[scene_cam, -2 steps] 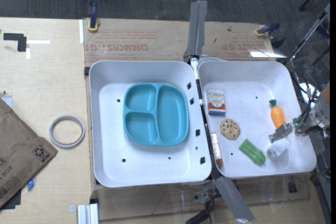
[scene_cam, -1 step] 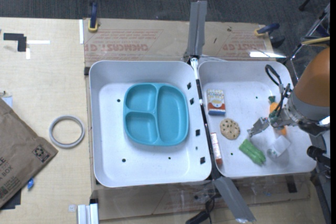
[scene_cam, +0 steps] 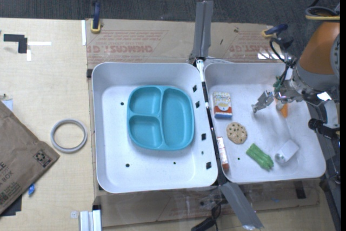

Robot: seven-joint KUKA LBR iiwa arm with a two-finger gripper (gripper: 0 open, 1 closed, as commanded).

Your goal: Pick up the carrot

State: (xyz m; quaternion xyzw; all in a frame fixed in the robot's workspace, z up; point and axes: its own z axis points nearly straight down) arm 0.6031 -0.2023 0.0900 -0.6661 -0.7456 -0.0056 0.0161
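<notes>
The carrot [scene_cam: 283, 110] is a small orange piece in the right bin [scene_cam: 303, 170], near its right side. Only a short bit of it shows, just under the gripper's body. My gripper [scene_cam: 269, 103] hangs low over the right bin, with grey metal reaching to the left of the carrot. The carrot sits close against the gripper's right part; whether it is gripped is not visible from this angle.
The right bin also holds a small snack box [scene_cam: 222, 105], a cookie [scene_cam: 236, 132], a green piece [scene_cam: 259, 157] and a white object [scene_cam: 287, 151]. A blue divided plate [scene_cam: 161, 117] lies in the left bin [scene_cam: 108, 132]. A tape roll [scene_cam: 68, 134] rests on the bench.
</notes>
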